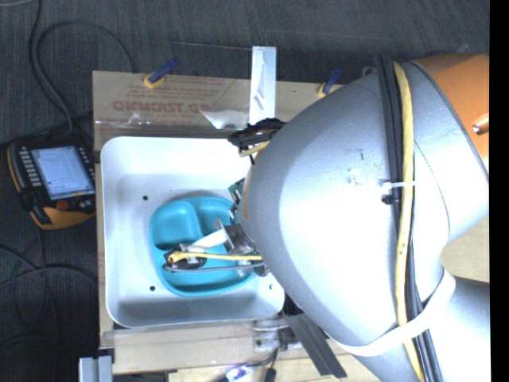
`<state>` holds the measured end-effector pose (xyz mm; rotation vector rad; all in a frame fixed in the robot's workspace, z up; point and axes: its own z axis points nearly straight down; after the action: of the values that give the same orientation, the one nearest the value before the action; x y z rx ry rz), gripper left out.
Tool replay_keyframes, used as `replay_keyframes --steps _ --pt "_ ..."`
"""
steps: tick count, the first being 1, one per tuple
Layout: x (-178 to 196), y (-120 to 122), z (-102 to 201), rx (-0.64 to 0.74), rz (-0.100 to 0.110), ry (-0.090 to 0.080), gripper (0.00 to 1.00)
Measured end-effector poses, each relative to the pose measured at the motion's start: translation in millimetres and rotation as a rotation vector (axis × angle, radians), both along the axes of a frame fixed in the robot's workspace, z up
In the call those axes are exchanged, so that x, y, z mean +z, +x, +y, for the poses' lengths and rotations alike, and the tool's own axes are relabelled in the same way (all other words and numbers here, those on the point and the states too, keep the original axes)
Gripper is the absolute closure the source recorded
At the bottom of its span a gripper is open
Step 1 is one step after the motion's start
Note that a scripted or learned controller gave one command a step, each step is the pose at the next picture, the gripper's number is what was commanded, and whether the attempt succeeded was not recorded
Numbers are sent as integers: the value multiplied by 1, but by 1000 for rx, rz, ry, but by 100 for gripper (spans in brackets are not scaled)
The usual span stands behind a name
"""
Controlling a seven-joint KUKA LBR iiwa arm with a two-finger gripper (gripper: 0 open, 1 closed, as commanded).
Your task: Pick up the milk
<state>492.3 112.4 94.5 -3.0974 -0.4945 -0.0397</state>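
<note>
My grey arm (366, 213) covers the right half of the view and hangs over the right side of the left white bin (127, 213). At the arm's left edge the gripper (238, 231) pokes out, mostly hidden beneath the arm, just above a blue bowl-like dish (187, 221). A small white piece (211, 239) lies on the dish right beside the gripper; I cannot tell whether it is the milk. A dark grey utensil with a yellow strip (203, 259) lies across the dish's front.
A teal-green item (237, 189) peeks out under the arm at the bin's right. A cardboard sheet (175, 102) with clamps lies behind the bin. A teach pendant (54, 177) sits on the floor to the left. The bin's left part shows bare white floor.
</note>
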Motion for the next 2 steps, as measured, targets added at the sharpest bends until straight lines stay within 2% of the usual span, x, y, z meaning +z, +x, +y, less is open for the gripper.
replay_keyframes --steps 1,2 --pt "86 -9 -66 -115 32 -12 100" --pt "162 -8 -6 -111 30 -13 100"
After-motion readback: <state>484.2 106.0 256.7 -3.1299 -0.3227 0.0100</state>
